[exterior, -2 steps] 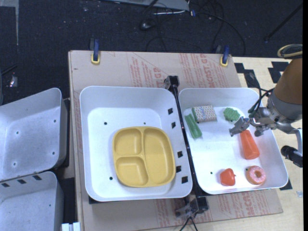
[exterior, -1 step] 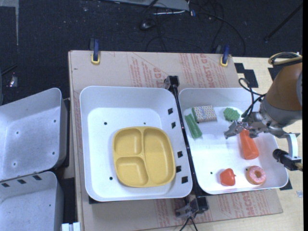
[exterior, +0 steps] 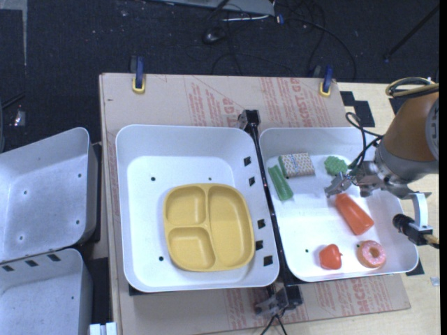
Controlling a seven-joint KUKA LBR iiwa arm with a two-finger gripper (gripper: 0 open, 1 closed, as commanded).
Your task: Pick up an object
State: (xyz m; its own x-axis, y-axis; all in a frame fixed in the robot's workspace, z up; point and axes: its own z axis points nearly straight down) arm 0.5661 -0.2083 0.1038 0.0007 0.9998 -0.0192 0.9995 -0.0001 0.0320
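Observation:
The right bin (exterior: 307, 257) holds several small items. An orange carrot-like piece (exterior: 354, 214) lies at its right side, and a green leafy piece (exterior: 336, 165) sits near the back wall. My gripper (exterior: 340, 184) hangs low between these two, just above the upper end of the orange piece. A speckled tan block (exterior: 297, 164) and a green stick (exterior: 281, 183) lie at the bin's back left. A red pepper (exterior: 330, 256) and a pink-frosted donut (exterior: 371, 254) rest near the front edge.
The left bin (exterior: 140, 152) holds a yellow divided plate (exterior: 208, 226). The arm (exterior: 413, 142) reaches in over the right bin's right wall. A black cable (exterior: 362, 135) loops above the bin's back right corner. Bare white floor shows in the right bin's middle.

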